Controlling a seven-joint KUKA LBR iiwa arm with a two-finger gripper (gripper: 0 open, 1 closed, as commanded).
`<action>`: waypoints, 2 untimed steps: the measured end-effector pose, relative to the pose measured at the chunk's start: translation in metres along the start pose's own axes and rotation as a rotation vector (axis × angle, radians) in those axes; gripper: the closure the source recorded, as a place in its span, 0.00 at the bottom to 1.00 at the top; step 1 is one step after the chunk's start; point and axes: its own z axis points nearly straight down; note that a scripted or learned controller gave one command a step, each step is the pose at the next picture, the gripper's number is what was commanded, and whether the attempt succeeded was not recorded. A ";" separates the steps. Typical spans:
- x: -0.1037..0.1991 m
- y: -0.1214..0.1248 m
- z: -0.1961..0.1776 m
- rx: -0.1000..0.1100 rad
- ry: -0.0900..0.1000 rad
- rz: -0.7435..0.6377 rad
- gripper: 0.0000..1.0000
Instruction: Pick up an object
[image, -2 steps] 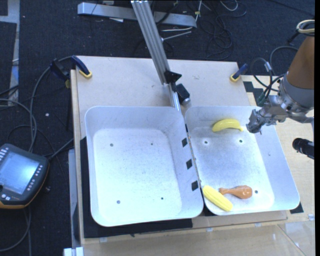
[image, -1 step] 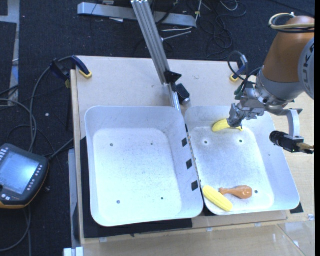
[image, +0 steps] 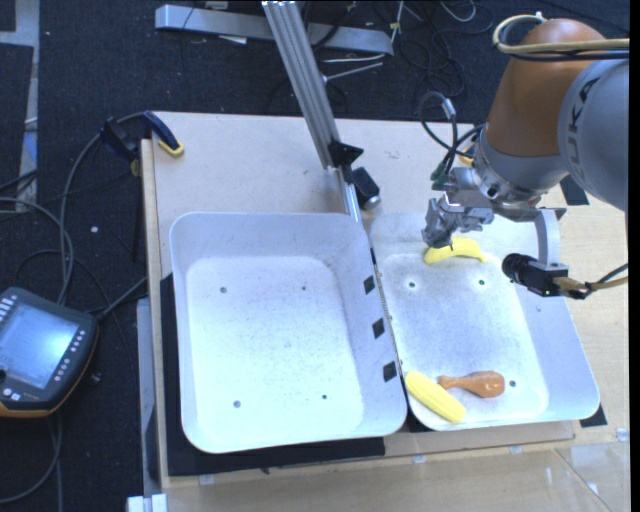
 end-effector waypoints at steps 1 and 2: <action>0.050 0.014 -0.004 0.000 0.001 -0.001 1.00; 0.097 0.017 0.007 0.001 0.000 0.000 1.00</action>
